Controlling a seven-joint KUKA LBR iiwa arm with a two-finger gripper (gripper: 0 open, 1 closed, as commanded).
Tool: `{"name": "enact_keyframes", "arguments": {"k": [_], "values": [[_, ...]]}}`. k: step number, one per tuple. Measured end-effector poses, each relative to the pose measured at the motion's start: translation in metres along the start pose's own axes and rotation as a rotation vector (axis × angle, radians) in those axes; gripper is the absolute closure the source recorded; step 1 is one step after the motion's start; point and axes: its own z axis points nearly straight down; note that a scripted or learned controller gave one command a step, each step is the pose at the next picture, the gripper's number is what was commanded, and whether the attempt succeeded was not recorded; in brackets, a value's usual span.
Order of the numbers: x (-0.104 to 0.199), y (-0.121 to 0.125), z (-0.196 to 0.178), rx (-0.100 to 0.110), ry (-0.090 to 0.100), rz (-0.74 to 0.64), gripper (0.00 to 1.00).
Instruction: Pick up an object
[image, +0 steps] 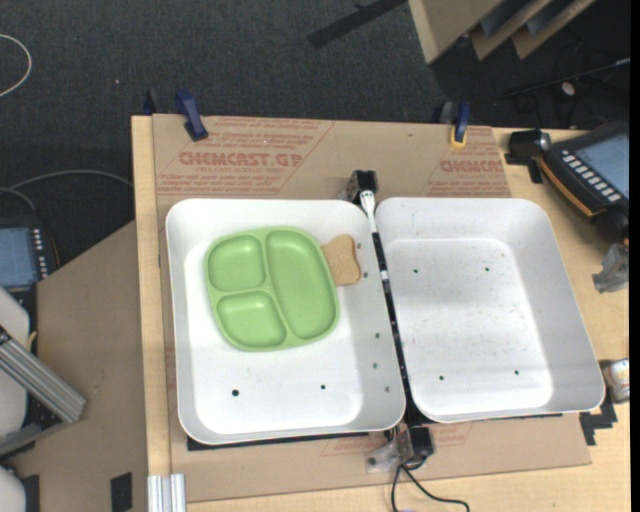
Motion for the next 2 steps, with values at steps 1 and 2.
{"name": "enact_keyframes", "arguments": {"k": [1,2], "values": [[-0.021,0.035,-0.115,-0.026,-0.013,-0.002,1.0],[-0.02,0.0,-0.011,0.0,-0.001,0.002,1.0]]}}
